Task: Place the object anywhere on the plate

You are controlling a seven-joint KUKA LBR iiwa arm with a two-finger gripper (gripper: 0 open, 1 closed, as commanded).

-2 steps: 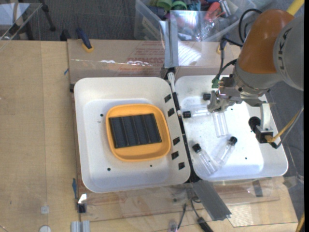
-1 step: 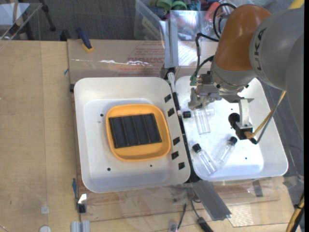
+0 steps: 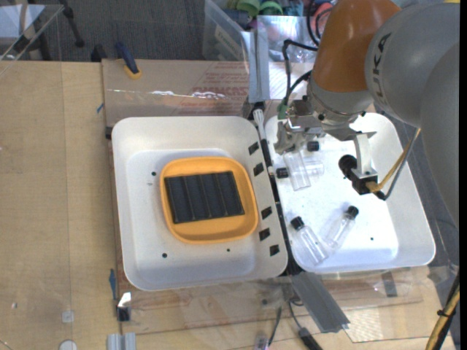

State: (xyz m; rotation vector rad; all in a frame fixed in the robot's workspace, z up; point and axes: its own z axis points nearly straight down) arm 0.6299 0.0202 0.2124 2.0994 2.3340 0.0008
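An orange plate (image 3: 209, 198) with a black ridged insert sits in the middle of the left bin (image 3: 139, 254). In the right bin (image 3: 394, 224), clear plastic vials with black caps lie loose. One vial (image 3: 301, 172) is at the bin's left side, just below my gripper (image 3: 295, 138). Two more vials (image 3: 307, 240) (image 3: 340, 224) lie near the front, angled toward each other. My gripper hangs low over the back left of the right bin, close above the first vial. Nothing can be seen held in it.
A clear tub of mixed coloured items (image 3: 292, 6) stands behind the bins. Black clips (image 3: 264, 212) line the divide between the bins. The big grey arm with its orange band (image 3: 357, 42) covers the back right of the right bin.
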